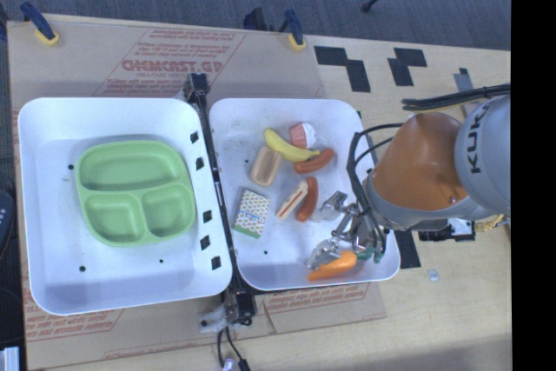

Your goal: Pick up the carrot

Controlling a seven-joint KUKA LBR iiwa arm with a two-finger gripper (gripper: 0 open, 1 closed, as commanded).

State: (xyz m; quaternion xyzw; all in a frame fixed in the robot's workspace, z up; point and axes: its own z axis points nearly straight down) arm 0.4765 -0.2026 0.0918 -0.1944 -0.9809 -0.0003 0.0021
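The orange carrot [334, 268] lies near the front right corner of the right bin [261, 275], pointing left and slightly down. My gripper [328, 230] hangs low over that corner and is open. One metal fingertip [334, 205] sits near the hot dog and the other fingertip [322, 255] is just above the carrot's top edge. The carrot lies beside the lower finger, not between the two. The orange wrist band [417, 165] covers the bin's right wall.
The right bin also holds a banana [288, 147], a sausage [314, 161], a bun [266, 165], a hot dog [294, 200], another sausage [310, 198], a small box [252, 213] and a red-and-white piece [302, 135]. A green divided tray [133, 191] lies in the left bin.
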